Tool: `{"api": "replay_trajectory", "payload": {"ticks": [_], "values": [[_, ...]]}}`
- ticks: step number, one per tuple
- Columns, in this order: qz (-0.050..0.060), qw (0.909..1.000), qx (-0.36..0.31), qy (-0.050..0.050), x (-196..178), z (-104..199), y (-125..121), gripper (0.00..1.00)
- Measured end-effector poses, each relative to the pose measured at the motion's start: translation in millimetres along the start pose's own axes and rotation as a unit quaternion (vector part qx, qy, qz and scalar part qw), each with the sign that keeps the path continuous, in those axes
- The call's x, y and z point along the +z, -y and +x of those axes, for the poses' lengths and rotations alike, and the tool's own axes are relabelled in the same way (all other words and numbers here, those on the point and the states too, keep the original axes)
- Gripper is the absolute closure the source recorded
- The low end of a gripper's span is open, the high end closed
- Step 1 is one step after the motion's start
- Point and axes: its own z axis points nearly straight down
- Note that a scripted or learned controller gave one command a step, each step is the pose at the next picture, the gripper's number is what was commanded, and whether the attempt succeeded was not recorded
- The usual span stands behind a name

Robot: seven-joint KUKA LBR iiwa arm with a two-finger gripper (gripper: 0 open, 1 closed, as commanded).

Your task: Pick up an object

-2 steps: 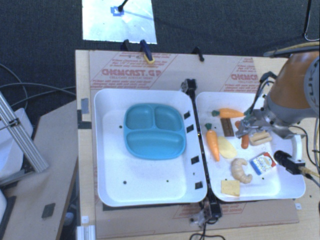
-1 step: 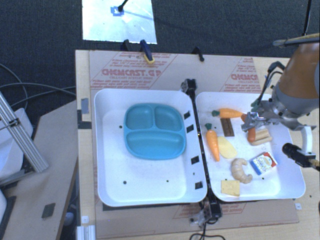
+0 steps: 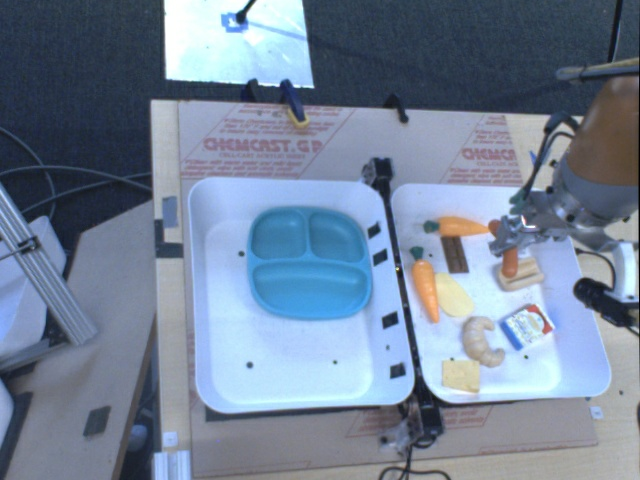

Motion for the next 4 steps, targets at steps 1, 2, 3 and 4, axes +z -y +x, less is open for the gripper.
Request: {"api": "replay_trajectory", "payload": {"ticks": [1, 2, 3, 4], "values": [[-0.001, 1.0000, -0.003, -0.001, -4, 51, -36, 1.00], [0.000, 1.0000, -0.003, -0.001, 5, 100, -67, 1.00], [-0.001, 1.0000, -0.003, -0.001, -8, 151, -88, 1.00], [0.000, 1.0000, -0.001, -0.001, -7, 182, -108, 1.00]]}}
